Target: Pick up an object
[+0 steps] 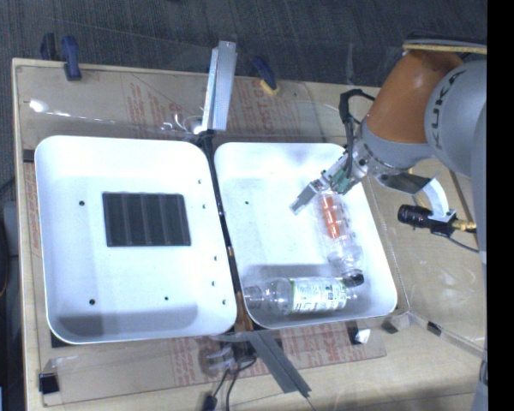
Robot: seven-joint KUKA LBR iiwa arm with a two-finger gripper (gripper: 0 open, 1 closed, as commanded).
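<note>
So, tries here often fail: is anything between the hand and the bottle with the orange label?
Nothing visible. The hand hangs just above the orange-label bottle's upper end. The other bottle lies lower, along the bin's near wall.

**Arm reaching in from the right, tool low**

Grey arm [463,101] bent in from the right edge, orange band turned upward above the wrist. Wrist angled down and leftward. Tool [313,193] extended at a slant, tip pointing lower left; finger spacing too small to make out
</note>
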